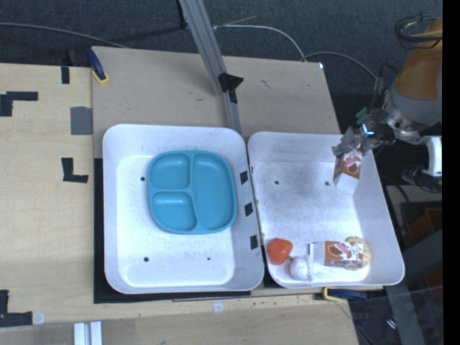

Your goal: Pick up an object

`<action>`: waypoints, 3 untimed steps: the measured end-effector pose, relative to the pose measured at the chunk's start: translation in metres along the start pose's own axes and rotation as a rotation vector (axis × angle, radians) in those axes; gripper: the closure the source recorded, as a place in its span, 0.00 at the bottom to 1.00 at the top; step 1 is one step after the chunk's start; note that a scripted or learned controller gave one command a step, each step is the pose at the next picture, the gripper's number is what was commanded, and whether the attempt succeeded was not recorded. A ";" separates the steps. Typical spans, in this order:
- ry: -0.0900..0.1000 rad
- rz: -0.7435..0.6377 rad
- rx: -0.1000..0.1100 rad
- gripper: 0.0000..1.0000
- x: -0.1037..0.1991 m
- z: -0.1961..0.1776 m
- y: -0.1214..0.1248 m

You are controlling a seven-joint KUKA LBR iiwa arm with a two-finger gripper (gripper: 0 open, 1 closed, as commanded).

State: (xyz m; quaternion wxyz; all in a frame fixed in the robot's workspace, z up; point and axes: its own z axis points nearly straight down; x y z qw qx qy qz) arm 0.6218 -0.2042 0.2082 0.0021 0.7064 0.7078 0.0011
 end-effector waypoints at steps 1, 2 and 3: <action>-0.001 0.000 -0.002 1.00 -0.006 -0.062 0.004; 0.003 -0.005 0.005 1.00 0.054 -0.058 0.012; 0.003 -0.005 0.006 1.00 0.104 -0.059 0.017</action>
